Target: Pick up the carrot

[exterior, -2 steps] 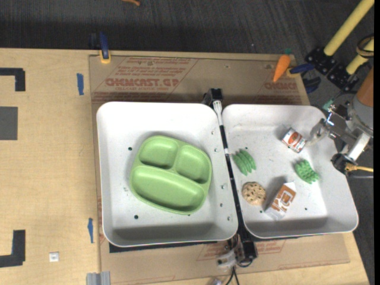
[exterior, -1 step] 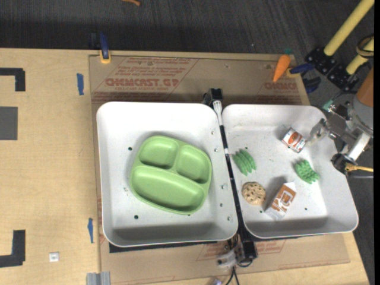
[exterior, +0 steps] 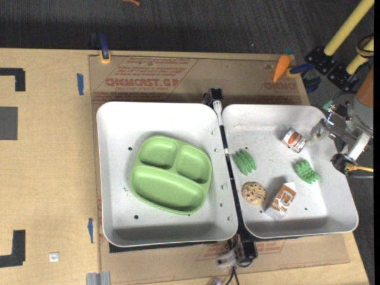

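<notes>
We see the grey metal two-finger gripper (exterior: 321, 129) over the right edge of the right white plastic bin (exterior: 341, 215), and we cannot tell how it is set. The small orange carrot with a green top (exterior: 281, 68) lies beyond it and to its left, outside the bins on the brown cardboard sheet (exterior: 142, 79). Just left of the gripper sits a small red-and-white can (exterior: 293, 139). Nearer the camera lie a green leafy toy (exterior: 306, 171), a red-and-white packet (exterior: 284, 199), a speckled cookie (exterior: 254, 192) and another green leafy piece (exterior: 244, 161). Farther left, the other white bin (exterior: 113, 177) holds a green divided plate (exterior: 171, 173).
</notes>
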You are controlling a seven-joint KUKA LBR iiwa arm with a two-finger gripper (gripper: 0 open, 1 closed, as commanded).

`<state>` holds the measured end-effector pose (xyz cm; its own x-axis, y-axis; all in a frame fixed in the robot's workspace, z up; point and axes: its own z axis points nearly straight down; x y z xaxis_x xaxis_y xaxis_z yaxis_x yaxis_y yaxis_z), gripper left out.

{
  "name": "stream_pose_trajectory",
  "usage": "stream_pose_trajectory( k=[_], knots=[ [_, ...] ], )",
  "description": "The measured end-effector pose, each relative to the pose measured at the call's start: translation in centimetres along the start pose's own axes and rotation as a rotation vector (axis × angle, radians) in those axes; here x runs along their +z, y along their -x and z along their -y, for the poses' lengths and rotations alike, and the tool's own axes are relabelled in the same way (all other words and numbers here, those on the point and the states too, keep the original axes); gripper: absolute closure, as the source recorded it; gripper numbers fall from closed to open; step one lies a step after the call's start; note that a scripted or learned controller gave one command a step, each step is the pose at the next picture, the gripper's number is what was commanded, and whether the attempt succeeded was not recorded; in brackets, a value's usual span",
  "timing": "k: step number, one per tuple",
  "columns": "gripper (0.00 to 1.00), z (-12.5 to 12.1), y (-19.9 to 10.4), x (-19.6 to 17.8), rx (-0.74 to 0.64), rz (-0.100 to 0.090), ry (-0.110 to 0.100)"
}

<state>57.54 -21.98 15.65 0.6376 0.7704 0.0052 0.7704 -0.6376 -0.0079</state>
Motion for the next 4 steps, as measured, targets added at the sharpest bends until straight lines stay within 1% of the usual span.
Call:
stream_pose_trajectory(
  k=[1,2,3,4],
  knots=[
    [0.00,-4.3,-4.7,3.7,0.342,-0.004,0.001],
    [0.00,-6.0,-6.1,5.4,0.322,-0.008,-0.021],
    [0.00,-6.3,-5.5,4.7,0.674,-0.002,-0.004],
    [1.00,-6.3,-5.3,3.7,0.672,0.003,-0.001]
  ],
)
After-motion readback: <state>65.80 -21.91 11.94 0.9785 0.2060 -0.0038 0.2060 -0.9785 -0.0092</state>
